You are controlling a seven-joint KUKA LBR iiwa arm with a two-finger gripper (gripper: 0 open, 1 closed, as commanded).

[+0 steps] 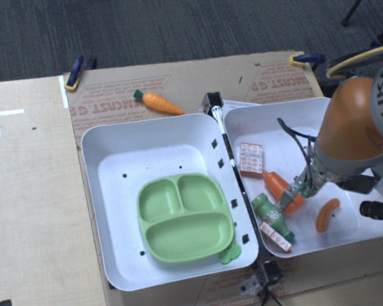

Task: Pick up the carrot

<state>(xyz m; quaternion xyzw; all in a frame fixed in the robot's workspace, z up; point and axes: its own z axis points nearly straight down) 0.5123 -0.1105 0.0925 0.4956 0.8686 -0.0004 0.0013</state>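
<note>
Beyond the far rim of the left bin (99, 196), on the brown cardboard sheet (190, 86), lies the carrot (159, 102). It is orange with a small green top pointing left, it lies at a slant, and it is outside both bins, well apart from the arm.

The grey arm with its orange band (353, 127) reaches in from the right over the right bin (369, 227). The gripper (298, 191) is low in the middle of that bin, right at the lower end of an orange-red tapered piece (276, 183). From this angle I cannot tell whether it is spread or closed, nor whether it grips that piece.

Just left of the gripper lies a green carton (268, 214), with a red and white packet (275, 237) at its near end. A pink and white box (251, 158) sits farther back, and a small orange sausage (327, 214) lies to the right.

A green divided plate (185, 218) rests in the left bin, with a small green piece (230, 253) beside its near right corner.
</note>
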